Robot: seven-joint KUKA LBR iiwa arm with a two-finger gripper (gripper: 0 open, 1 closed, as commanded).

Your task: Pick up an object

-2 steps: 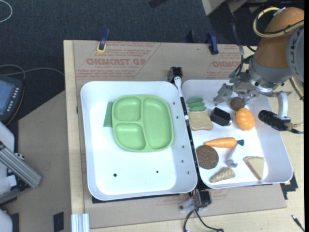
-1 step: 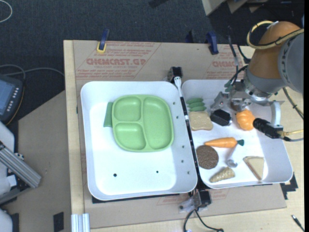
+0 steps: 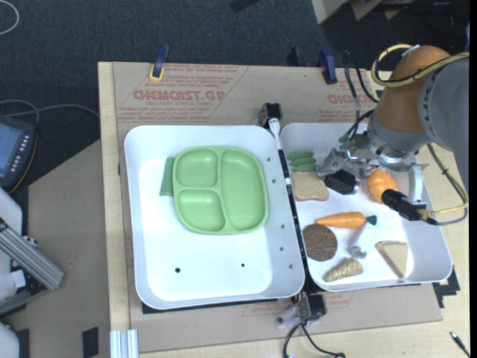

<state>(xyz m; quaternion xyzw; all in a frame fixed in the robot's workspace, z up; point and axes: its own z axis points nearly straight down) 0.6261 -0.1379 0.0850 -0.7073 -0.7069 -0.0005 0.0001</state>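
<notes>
Within the left bin (image 3: 149, 200), a green three-compartment plate (image 3: 220, 189) is seen lying flat. To its right, the right bin (image 3: 432, 263) is occupied by a green bean piece (image 3: 302, 159), a bread slice (image 3: 310, 188), a brown round patty (image 3: 320, 242), a carrot (image 3: 341, 219), a pale cone-shaped piece (image 3: 343, 269) and a sandwich wedge (image 3: 393, 255). The gripper (image 3: 341, 171) is positioned low over the bin's upper part, near an orange fruit (image 3: 380, 181); its opening cannot be determined, and nothing is seen held.
</notes>
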